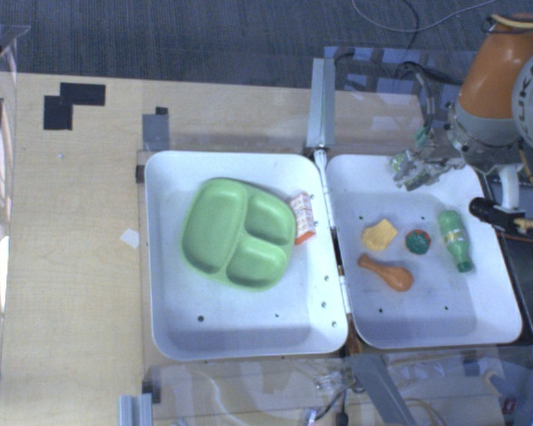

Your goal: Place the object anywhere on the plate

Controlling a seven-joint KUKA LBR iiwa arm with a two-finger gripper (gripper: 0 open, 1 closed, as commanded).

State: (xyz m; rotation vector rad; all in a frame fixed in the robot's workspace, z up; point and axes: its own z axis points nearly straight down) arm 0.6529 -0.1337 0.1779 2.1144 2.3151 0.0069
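In the right bin (pixel 502 322), the blurred gripper (pixel 415 169) hovers at twelve o'clock, its grip state unreadable, while a small packet (pixel 303 216), print illegible, sits at the green plate (pixel 237 232)'s three o'clock edge, perhaps touching.

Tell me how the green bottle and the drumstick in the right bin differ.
The green bottle is green with a pale label band; the drumstick is orange-brown. The bottle lies near the right bin's right side, its length running up and down the view; the drumstick lies nearer the middle, running left to right at a slant. The bottle is evenly slim; the drumstick swells at one end. Both lie flat, untouched.
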